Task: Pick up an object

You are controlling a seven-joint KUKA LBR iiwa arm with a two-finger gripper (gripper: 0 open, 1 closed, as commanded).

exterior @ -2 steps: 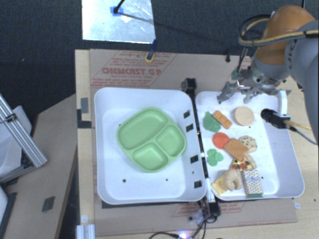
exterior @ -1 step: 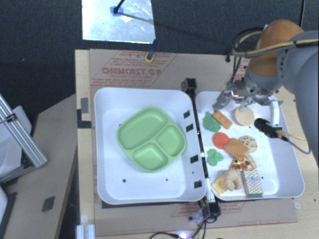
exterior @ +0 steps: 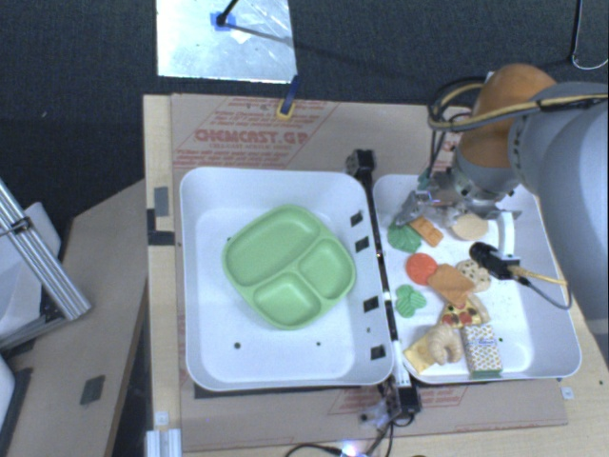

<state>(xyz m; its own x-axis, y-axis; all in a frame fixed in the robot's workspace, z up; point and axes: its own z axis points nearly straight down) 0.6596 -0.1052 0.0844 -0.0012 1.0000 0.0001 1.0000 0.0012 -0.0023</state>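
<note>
Camera view shows the gripper (exterior: 416, 208) low over the far-left corner of the right bin (exterior: 552, 350), close above a small orange block (exterior: 427, 231) and a dark green piece (exterior: 402, 238). Whether the fingers are spread or pressed together I cannot tell; nothing is visibly pinched.

The pickable things all lie in the right bin: a red disc (exterior: 422, 268) near its left wall, a round beige piece (exterior: 469, 227) toward the far edge, a tan figure (exterior: 443, 343) and a small box (exterior: 483, 353) at the near edge. The left bin (exterior: 205, 350) carries a green divided tray (exterior: 288, 267).

To do this step well, I judge the arm should settle on one target, likely the orange block, centre the fingers across its narrow sides, and descend straight so the neighbouring green piece is not pushed or caught alongside.
</note>
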